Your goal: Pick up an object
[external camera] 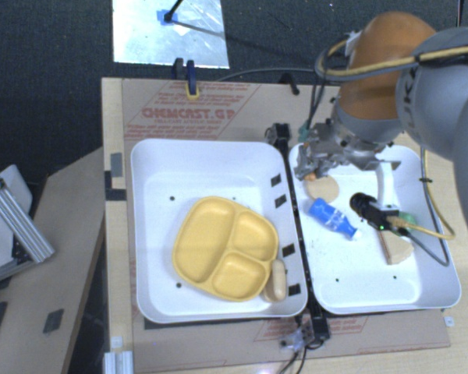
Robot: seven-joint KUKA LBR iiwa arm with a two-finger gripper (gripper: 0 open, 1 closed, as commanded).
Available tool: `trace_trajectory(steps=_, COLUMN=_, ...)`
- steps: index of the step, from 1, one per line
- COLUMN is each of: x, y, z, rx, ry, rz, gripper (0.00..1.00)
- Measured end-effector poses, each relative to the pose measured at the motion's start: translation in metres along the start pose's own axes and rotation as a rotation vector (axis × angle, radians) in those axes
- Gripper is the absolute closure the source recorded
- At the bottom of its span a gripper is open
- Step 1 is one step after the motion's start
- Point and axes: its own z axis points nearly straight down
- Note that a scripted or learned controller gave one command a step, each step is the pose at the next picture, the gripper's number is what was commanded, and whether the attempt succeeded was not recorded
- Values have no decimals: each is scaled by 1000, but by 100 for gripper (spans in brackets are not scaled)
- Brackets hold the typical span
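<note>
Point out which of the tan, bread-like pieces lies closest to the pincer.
The small round tan piece at the right bin's upper left, just below the pincer. The wedge lies further right; the oval one is in the left bin beside the yellow tray.

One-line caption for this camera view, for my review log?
Gripper low over right bin near tan piece and blue tube; yellow tray in left bin.

A brown bench (86, 209) holds two white bins side by side, the left bin (152, 209) and the right bin (374, 287). They seem to touch.
</note>
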Motion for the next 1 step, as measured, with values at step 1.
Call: trace_trajectory(steps=1, x=47, y=15, z=3, rx=-1, ry=-1, rz=1, gripper=100)
